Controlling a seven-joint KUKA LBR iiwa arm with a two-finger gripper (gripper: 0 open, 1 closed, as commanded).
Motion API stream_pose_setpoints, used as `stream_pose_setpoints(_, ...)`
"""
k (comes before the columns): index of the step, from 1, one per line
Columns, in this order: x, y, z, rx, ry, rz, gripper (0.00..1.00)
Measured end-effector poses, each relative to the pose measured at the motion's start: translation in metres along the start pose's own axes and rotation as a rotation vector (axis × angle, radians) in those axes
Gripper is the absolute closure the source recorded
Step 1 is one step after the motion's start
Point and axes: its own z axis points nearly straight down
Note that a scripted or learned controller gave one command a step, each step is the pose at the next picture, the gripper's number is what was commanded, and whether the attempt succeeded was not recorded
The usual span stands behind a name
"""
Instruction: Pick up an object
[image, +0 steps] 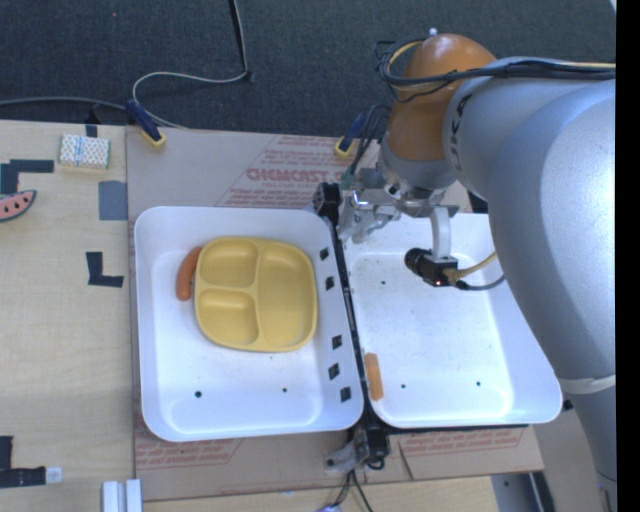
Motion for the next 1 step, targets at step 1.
stream_pose_setpoints(1,-0.0002,0.0,0.0,0.0,-0.001,0.0,0.0)
